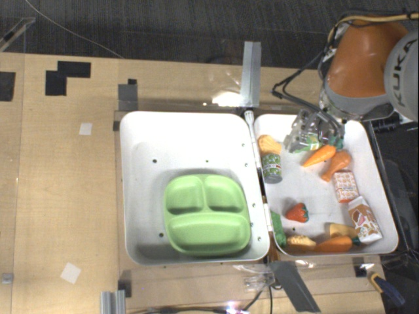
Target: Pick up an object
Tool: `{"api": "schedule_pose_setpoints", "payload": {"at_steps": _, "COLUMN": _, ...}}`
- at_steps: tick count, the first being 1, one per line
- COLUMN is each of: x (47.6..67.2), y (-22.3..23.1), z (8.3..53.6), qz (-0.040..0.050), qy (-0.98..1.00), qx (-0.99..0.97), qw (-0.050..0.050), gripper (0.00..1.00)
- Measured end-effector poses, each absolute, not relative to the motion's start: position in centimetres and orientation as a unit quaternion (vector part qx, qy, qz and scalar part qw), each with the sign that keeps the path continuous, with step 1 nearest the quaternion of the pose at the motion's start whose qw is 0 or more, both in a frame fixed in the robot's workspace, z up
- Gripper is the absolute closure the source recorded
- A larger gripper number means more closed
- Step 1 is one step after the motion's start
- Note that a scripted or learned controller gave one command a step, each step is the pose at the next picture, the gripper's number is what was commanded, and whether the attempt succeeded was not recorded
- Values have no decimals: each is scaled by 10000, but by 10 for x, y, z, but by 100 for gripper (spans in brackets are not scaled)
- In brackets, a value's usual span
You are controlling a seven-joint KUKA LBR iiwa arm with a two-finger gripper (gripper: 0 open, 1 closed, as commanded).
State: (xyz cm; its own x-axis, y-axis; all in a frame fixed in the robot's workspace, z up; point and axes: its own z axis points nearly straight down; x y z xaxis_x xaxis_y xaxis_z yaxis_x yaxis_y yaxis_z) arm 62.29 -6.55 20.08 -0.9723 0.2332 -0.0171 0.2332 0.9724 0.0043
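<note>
Nearest, a carrot [334,244] lies along the right bin's [386,241] front wall, while the tool [313,135], grip state unclear, hovers over another carrot [319,155] at the back, probably approaching, needing descent next.

A divided tray [207,213] lies in the left bin [141,142]; toy foods fill the right bin [374,175].

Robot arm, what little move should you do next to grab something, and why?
Probably a short drop straight down. The gripper sits over the back of the right bin, right beside the two carrots, so the nearer carrot looks like the easiest catch. Nothing shows between the jaws yet, so lowering onto it likely comes before any lift.
</note>
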Motion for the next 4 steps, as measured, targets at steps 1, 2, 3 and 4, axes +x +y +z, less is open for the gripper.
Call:
{"api": "schedule_pose_setpoints", "payload": {"at_steps": 1, "x": 610, "y": -85, "z": 185, "qz": -5, "qy": 9956, "qx": -931, "qw": 51, "gripper": 100}}
{"api": "schedule_pose_setpoints", "payload": {"at_steps": 2, "x": 561, "y": -96, "z": 213, "qz": -17, "qy": 9401, "qx": -3407, "qw": 48, "gripper": 100}}
{"api": "schedule_pose_setpoints", "payload": {"at_steps": 3, "x": 576, "y": -150, "z": 176, "qz": -14, "qy": 8732, "qx": -4874, "qw": 35, "gripper": 100}}
{"api": "schedule_pose_setpoints", "payload": {"at_steps": 4, "x": 576, "y": -149, "z": 177, "qz": -16, "qy": 8729, "qx": -4879, "qw": 41, "gripper": 0}}
